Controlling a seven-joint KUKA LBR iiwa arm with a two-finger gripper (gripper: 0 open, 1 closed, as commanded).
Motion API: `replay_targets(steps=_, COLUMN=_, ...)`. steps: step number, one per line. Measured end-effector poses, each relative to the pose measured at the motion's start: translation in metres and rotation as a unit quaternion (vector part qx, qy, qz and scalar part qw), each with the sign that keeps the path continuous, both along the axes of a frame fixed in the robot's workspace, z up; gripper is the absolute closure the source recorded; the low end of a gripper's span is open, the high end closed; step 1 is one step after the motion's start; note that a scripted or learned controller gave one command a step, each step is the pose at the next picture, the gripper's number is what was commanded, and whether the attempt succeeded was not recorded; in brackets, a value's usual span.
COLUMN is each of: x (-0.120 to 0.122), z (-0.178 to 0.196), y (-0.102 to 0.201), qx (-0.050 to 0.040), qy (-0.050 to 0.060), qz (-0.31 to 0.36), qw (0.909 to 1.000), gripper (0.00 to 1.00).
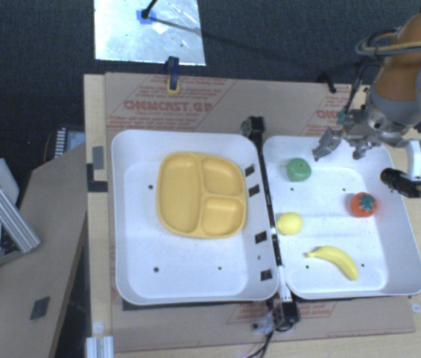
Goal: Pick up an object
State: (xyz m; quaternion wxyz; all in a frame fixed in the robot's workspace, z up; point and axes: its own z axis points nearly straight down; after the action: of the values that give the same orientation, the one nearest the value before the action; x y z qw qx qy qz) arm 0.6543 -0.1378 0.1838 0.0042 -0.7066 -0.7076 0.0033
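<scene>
The task is at its beginning, as far as the view shows: nothing is lifted yet. The gripper (pixel 346 147) hangs over the far edge of the right bin (pixel 400 274), and its two fingers (pixel 324 148) stand apart, with nothing between them. All four small objects lie on the floor of this bin: a green round one (pixel 298 169) just beside the fingers, a tomato-like red one (pixel 363 204) near the right wall, a yellow lemon-like ball (pixel 289 223) near the divider, and a banana (pixel 334 260) toward the near edge. The left bin (pixel 132 274) carries a yellow divided plate (pixel 199 194). What remains is probably everything: to choose an object, to come down over it, to close and to lift. The green one seems the nearest candidate.
</scene>
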Motion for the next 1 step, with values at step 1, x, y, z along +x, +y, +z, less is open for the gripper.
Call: replay_targets(steps=1, x=0.0030, z=0.0073, y=0.0003, qx=-0.0008, qy=-0.006, qz=0.001, qw=1.0000, gripper=0.00)
